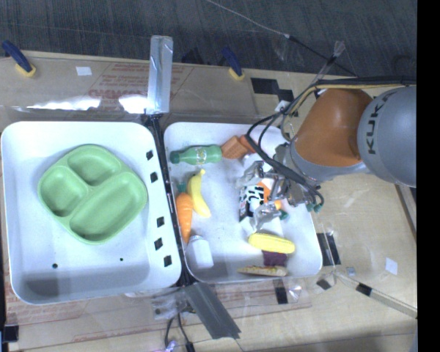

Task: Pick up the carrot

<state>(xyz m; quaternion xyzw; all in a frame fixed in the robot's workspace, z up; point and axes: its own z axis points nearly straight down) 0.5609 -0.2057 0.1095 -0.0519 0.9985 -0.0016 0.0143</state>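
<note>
The carrot (184, 213) is seen lying against the right bin's (227, 273) left wall beside the banana (198, 193), likely light, stiff, best pinched mid-body, while the gripper's (268, 200) grip cannot be told.

Even, fairly bright overhead light, no hard shadows. Glare patch on the clear tape (95, 103) above the left bin (15, 196); white bin floors slightly washed out. Soft, low-res overall; pincer (268, 196) area cluttered and blurry. Dark floor at top.
</note>
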